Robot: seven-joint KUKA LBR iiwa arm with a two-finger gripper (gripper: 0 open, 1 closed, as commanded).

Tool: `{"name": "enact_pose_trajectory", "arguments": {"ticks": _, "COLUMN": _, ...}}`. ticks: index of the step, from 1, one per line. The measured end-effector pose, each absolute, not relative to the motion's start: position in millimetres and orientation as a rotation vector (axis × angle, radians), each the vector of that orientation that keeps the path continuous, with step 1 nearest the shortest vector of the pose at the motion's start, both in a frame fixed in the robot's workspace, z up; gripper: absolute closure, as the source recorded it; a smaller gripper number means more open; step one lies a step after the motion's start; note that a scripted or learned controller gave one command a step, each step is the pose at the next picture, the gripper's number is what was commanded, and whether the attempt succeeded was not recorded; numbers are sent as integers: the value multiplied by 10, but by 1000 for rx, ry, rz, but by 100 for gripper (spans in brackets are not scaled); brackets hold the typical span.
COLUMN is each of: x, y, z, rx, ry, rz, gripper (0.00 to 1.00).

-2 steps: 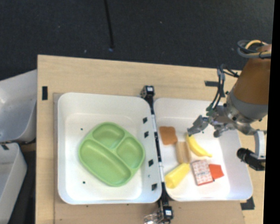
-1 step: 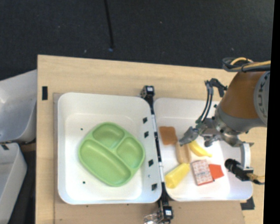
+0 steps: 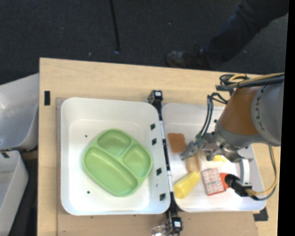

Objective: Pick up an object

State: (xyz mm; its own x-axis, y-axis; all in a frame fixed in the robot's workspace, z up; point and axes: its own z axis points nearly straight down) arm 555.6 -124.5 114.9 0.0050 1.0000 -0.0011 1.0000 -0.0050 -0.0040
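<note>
A small tan block [image 3: 194, 164] is lying in the right bin [image 3: 187, 112]. It is sitting close to that bin's left wall, about halfway between the far side and the near side. The gripper [image 3: 190, 151] is hanging right over the far end of the tan block. The two are looking so close that they may be touching, but I cannot tell for sure. I also cannot tell if the gripper is open or closed, or if it is holding anything.

Just to the far left of the gripper, a brown block [image 3: 176, 141] is lying flat next to the bin's left wall. On the near side of the tan block, a fat yellow thing [image 3: 186, 185] is lying at a slant. Its right end is coming up close to the tan block and its left end is pointing at the near left corner of the bin. Just to the right of it, a little red and white box [image 3: 212, 181] is lying flat.

The arm [image 3: 246, 115], grey with an orange band, is reaching in from the right and covering the right part of this bin.

The left bin [image 3: 67, 135] is sitting side by side with the right one. A green plate [image 3: 118, 161] with three parts is lying in the middle of it, well apart from its walls. Both bins are resting on a pale wooden bench [image 3: 51, 75].
</note>
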Motion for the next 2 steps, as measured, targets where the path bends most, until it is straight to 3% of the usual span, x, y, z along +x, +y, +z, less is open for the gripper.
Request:
{"name": "enact_pose_trajectory", "arguments": {"ticks": 1, "x": 5571, "y": -1256, "z": 1293, "rx": -2237, "ry": -2209, "rz": -3, "gripper": 100}}
{"name": "enact_pose_trajectory", "arguments": {"ticks": 2, "x": 5573, "y": -1220, "z": 1733, "rx": -2225, "ry": -2223, "rz": -4, "gripper": 100}}
